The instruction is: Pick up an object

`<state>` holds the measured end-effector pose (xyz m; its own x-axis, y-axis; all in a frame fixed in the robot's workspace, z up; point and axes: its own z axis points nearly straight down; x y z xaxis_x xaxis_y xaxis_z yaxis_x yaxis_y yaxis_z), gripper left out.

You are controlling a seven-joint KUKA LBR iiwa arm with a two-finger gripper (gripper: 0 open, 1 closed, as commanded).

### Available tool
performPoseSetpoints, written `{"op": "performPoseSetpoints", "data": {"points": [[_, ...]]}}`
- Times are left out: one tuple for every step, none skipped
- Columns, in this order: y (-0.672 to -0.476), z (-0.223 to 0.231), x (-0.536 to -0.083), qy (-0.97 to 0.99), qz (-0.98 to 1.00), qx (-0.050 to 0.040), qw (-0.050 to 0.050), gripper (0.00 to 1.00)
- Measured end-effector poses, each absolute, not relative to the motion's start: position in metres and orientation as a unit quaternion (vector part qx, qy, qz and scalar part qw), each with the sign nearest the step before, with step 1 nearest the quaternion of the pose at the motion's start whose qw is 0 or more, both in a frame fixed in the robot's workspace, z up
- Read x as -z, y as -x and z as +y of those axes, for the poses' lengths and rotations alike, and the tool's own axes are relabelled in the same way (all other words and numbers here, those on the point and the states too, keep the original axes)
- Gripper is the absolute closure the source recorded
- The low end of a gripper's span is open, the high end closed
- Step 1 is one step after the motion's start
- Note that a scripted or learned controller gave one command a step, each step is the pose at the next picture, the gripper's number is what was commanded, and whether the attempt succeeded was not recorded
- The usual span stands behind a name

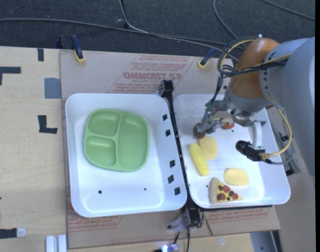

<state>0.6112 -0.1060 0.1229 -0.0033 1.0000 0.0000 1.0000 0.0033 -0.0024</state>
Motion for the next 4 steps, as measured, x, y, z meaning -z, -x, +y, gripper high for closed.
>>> {"op": "performPoseSetpoints", "data": {"points": [[-0.617, -0.098, -0.171, 0.706, -0.708, 0.0011, -0.001, 1.00], [-0.618, -0.097, -0.224, 0.707, -0.708, 0.0014, -0.002, 1.00], [-0.596, -0.038, -0.221, 0.705, -0.709, -0.0002, 0.001, 1.00], [-0.577, 0.017, -0.231, 0.705, -0.710, -0.0001, 0.001, 1.00]]}}
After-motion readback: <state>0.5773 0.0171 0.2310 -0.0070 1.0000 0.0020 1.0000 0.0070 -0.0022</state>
